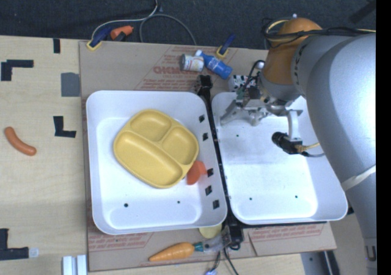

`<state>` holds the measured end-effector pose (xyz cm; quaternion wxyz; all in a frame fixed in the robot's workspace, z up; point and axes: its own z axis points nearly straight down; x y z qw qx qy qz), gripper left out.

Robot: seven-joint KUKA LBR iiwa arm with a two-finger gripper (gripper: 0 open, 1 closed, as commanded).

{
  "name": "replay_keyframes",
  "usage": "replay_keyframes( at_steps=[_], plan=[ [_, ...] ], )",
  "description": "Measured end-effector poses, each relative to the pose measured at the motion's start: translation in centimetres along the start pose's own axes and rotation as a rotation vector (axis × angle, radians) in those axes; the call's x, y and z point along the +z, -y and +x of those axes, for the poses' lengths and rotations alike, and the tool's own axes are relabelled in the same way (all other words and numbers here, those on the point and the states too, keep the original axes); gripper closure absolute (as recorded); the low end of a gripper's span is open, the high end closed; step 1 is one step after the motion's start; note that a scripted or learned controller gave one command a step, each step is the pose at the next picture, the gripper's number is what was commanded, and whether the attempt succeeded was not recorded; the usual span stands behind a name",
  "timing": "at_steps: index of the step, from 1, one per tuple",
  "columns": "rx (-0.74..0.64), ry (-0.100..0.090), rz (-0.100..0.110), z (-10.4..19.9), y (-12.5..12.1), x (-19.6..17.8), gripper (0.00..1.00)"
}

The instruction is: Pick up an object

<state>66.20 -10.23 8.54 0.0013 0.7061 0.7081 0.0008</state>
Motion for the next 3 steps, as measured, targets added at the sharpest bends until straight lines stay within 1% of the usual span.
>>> replay_keyframes(
  at_steps=[1, 2, 3],
  plan=[
    [0.002, 0.002, 0.000, 0.2, 1.0, -0.1, 0.00],
    [0.003, 0.003, 0.000, 0.6, 1.0, 0.0, 0.00],
    [0.001, -0.001, 0.001, 0.0, -0.7, 0.0, 0.00]
  ],
)
